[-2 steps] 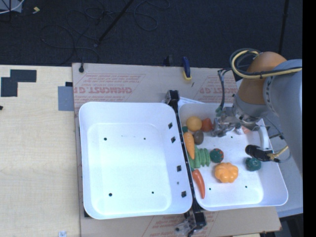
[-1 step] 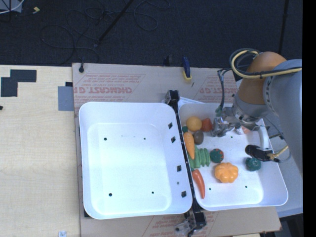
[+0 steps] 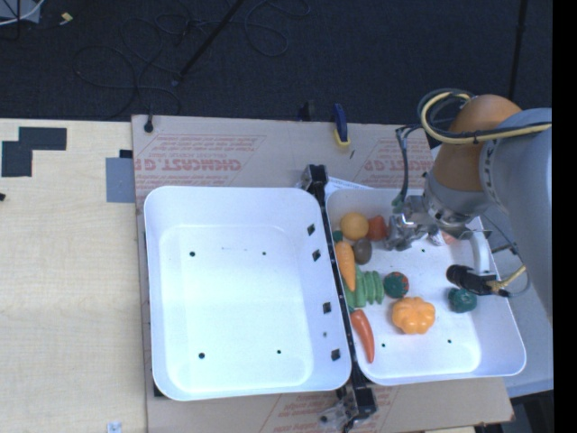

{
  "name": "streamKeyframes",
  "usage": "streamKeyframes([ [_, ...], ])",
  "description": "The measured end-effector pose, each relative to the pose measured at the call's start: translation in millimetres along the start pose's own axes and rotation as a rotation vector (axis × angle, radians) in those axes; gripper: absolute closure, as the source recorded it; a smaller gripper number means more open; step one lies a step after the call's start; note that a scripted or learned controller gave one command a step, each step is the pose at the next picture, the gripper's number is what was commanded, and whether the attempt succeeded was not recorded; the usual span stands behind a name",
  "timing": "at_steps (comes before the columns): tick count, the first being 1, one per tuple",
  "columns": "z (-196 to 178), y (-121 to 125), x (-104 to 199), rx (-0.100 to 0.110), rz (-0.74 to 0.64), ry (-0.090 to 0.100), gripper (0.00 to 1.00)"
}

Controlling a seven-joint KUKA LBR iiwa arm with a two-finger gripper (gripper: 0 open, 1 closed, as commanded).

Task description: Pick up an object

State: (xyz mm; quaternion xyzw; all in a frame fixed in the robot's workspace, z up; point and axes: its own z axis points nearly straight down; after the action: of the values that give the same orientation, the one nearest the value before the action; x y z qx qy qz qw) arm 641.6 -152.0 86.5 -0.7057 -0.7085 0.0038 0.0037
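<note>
- Two shallow white bins are seen side by side on a cardboard sheet laid over a pale wooden bench, with a dark floor and loose cables beyond.
- The left bin is pictured with only small dark marks on its floor.
- The right bin is shown holding a cluster of toy foods along its left wall.
- An orange carrot is laid lengthwise against the divider, with a yellow round fruit just above it and a small red piece beside that.
- A brownish round item is seen just beside the carrot, and a green ridged vegetable lies below it.
- A red chilli is set nearest the camera, close to the divider.
- A dark green and red round item is placed near an orange pumpkin-like piece, out on the bin floor.
- A small dark green object is seen near the right wall.
- The grey arm is extended in from the right, its orange band visible above the wrist.
- The gripper is positioned low over the upper part of the right bin, just beside the red piece; whether its claw is open or closed cannot be told, and nothing can be made out in its grasp.
</note>
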Motion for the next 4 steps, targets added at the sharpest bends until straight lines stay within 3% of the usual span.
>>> streamKeyframes([
  [2, -1.5, 2.3, -14.7, -0.009, 0.004, -0.001, 1.0],
  [3, -0.6, -87.2, -23.0, -0.006, 0.006, 0.001, 1.0],
  [4, -0.6, -41.8, 12.3, -0.009, 0.002, 0.001, 1.0],
])
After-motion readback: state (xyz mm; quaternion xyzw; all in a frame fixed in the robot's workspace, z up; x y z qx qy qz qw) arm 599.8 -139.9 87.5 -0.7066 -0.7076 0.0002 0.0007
